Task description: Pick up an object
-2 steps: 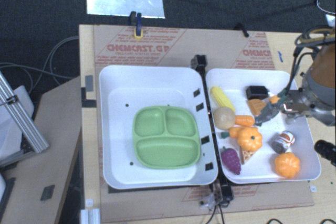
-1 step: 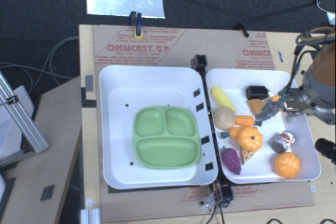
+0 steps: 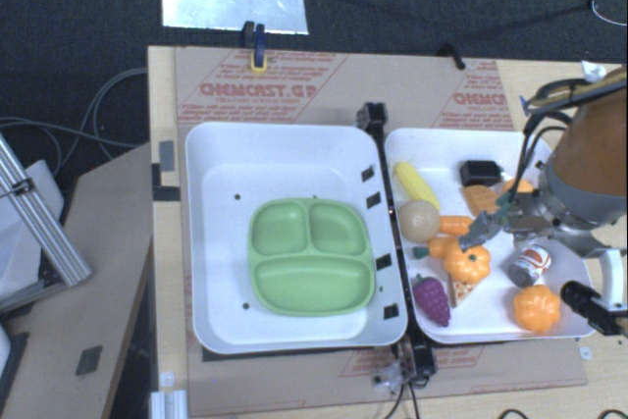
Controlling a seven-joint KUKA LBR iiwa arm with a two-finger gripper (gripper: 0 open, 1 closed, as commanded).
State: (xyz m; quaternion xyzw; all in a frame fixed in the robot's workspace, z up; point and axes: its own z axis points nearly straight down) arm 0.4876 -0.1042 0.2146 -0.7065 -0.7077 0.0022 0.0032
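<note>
Among the toy foods crowding the right bin, a small orange pumpkin lies closest to the hand, which sits just far of it and seems to hover over or touch an orange carrot-like piece. Whether its fingers are apart or together cannot be told from this slanted view, and nothing is visibly caught between them. Judged from that, the pick is not yet made: the arm has reached in from the right, but a grasp and a lift are both left to do.

Around that spot lie a pale round ball, a yellow corn cob, a purple grape bunch, a second orange fruit at the near right, a white-and-red piece and a black item toward the far side.

Further left, the left bin carries a green divided plate. Both bins rest on the counter.
</note>
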